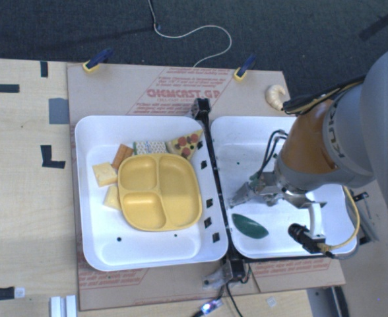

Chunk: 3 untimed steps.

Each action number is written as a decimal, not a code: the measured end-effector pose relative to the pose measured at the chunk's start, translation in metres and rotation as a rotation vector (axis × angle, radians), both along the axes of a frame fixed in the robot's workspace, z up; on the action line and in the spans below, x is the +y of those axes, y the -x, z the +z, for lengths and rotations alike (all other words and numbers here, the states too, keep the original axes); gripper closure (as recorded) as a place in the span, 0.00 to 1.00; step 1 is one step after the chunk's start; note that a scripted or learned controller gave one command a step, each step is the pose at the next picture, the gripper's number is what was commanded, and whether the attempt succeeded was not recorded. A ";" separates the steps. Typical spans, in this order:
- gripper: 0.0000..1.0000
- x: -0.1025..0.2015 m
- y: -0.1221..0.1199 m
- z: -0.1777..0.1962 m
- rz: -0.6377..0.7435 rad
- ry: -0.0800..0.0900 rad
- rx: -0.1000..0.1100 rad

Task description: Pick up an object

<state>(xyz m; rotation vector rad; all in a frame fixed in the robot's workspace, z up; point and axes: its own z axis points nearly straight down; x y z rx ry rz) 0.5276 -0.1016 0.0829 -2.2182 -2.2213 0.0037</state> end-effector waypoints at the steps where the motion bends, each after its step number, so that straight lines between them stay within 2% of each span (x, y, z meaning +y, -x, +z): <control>1: 1.00 0.000 -0.001 0.012 0.000 0.001 -0.003; 3: 1.00 0.000 0.007 0.123 0.000 0.000 -0.006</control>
